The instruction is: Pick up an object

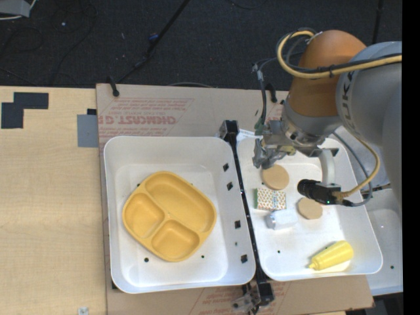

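Nearest the camera in the right bin lies a yellow corn cob toy, long axis running left-right, its narrow tip pointing right and slightly up-frame. It's well apart from the gripper, which sits at the far-left part of that bin. Between them: a small clear cup thing, a patterned packet, and two tan discs, one just beside the gripper. Can't tell how the gripper stands. Left bin holds a yellow divided tray.
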{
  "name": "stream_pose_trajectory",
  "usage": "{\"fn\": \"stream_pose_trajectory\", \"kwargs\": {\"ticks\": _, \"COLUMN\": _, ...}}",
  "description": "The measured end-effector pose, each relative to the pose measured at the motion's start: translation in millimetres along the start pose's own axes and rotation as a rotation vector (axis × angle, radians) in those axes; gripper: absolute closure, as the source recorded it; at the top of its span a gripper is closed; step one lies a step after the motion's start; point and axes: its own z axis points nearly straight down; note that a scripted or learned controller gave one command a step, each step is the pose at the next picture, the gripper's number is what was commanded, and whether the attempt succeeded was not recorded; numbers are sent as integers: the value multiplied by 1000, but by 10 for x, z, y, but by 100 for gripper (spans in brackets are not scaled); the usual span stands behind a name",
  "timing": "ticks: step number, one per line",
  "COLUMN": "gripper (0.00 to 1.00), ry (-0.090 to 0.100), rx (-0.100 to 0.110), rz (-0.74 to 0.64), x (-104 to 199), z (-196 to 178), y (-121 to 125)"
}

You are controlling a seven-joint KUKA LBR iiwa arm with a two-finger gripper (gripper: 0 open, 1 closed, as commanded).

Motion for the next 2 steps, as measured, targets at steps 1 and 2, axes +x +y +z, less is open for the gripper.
{"fn": "stream_pose_trajectory", "kwargs": {"ticks": 1, "gripper": 100, "ry": -1, "rx": -3, "rz": 0, "x": 502, "z": -76, "y": 114}}
{"fn": "stream_pose_trajectory", "kwargs": {"ticks": 2, "gripper": 100, "ry": -1, "rx": 1, "rz": 0, "x": 1015, "z": 48, "y": 112}}
